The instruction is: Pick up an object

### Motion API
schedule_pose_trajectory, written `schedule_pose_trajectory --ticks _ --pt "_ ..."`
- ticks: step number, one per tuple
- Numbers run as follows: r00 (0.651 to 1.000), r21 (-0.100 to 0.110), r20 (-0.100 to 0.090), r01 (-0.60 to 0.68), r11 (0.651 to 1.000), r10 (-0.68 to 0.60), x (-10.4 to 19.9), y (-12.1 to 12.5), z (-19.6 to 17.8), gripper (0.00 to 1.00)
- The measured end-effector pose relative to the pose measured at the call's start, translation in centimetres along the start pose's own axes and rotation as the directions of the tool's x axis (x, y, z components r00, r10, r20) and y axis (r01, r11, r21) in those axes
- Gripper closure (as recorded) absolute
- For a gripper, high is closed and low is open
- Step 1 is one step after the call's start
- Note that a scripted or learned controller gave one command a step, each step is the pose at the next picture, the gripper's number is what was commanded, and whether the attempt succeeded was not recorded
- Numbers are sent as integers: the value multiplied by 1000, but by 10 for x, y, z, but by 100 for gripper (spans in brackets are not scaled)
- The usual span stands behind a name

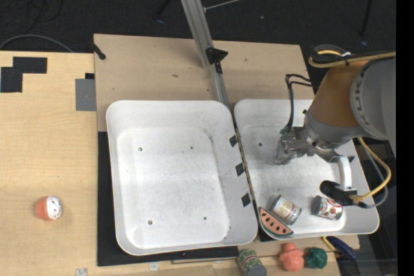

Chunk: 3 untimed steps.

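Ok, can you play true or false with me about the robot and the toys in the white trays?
1. The watermelon slice lies in the right bin. True.
2. The end effector hangs over the left bin. False: it is over the right bin.
3. Two cans lie in the right bin, the silver can and the red-and-white can. True.
4. The little orange-and-white ball sits inside the left bin. False: it rests on the wooden surface to the left of both bins.
5. The end effector is resting on the watermelon slice. False: the slice lies nearer the bin's front edge, apart from it.
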<state>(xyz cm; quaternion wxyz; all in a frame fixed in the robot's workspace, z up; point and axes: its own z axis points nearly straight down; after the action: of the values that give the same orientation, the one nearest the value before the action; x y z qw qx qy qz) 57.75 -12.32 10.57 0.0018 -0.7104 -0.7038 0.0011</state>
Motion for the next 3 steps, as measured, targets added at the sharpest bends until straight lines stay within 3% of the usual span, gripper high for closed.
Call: schedule_pose_trajectory --ticks 2,3 --pt "1000 -8 1 11 1000 -11 13 0 -120 100" --pt "1000 -5 1 10 1000 -10 12 1 -149 100"
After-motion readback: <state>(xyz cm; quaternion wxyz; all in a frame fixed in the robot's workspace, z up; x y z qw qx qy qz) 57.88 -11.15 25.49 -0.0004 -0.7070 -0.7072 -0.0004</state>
